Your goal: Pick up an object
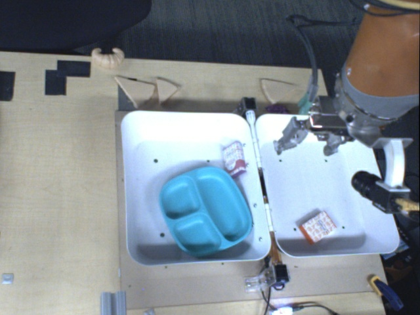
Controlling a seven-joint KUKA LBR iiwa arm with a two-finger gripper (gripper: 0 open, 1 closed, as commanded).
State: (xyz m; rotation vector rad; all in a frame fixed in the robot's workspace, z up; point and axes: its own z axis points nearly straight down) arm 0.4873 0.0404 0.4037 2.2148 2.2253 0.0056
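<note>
Hand [308, 141] hovering over the right bin [354, 245], fingers spread apart, gripping nothing. Nearer the camera, small orange packet [318, 226] lying on that bin's floor. Probably still approaching; next, lowering squarely over the packet before closing.

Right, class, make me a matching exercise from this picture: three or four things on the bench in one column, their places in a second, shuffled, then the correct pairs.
Things:
1. blue divided plate
2. orange and white packet
3. red and white packet
4. gripper

Places:
A. over the right bin's far end
B. near end of the right bin
C. middle of the left bin
D. left bin, beside the divider

Pairs: 1-C, 2-B, 3-D, 4-A
</note>
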